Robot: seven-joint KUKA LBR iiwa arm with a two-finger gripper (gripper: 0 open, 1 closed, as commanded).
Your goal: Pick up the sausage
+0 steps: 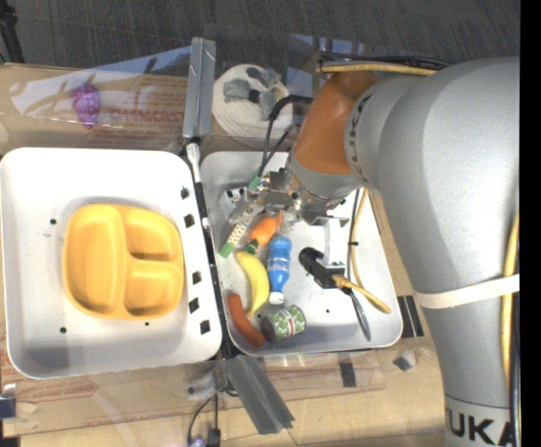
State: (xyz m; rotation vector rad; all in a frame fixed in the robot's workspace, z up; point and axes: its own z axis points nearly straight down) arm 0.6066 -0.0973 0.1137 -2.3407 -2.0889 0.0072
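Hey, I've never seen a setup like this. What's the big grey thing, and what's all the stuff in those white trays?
The big grey shape with the orange band is a robot arm, reaching in from the right. The single camera is fixed above the bench and looks down at a slant. Two shallow white bins stand side by side. The left bin holds a yellow divided tray. The right bin holds a carrot, a blue bottle, a banana, a green can and the reddish-brown sausage the arm is meant to pick up. The gripper hangs over that bin near the carrot. I cannot see it holding anything.
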